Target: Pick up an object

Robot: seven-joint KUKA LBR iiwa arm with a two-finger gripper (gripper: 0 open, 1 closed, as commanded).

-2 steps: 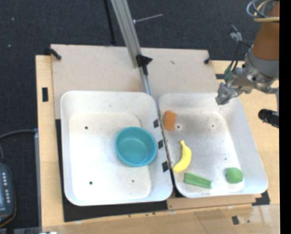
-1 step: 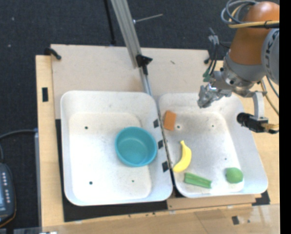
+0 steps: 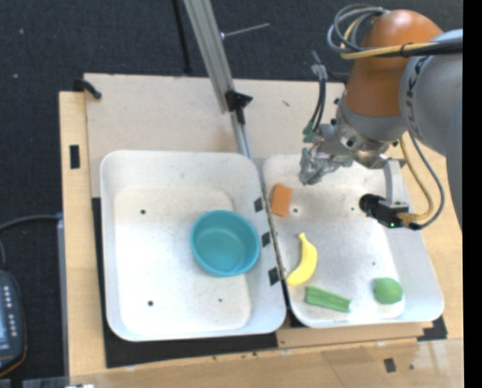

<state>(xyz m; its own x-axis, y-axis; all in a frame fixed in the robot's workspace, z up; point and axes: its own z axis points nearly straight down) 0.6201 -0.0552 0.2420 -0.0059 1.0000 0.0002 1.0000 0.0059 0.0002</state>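
Observation:
My gripper (image 3: 312, 170) hangs over the far left part of the right bin (image 3: 411, 265), with nothing seen between its fingers. An orange block (image 3: 281, 200) lies just below and left of it, near the bin's left wall. Closer to the front a yellow banana (image 3: 303, 260) lies along that wall. A green pod-shaped piece (image 3: 327, 299) rests at the front, and a green round fruit (image 3: 387, 290) sits at the front right.
A blue bowl (image 3: 225, 242) stands in the left bin (image 3: 136, 217) toward its right side. A slanted metal pole (image 3: 217, 63) rises behind the bins. The arm's orange band (image 3: 386, 63) and cables sit above the right bin's back edge.

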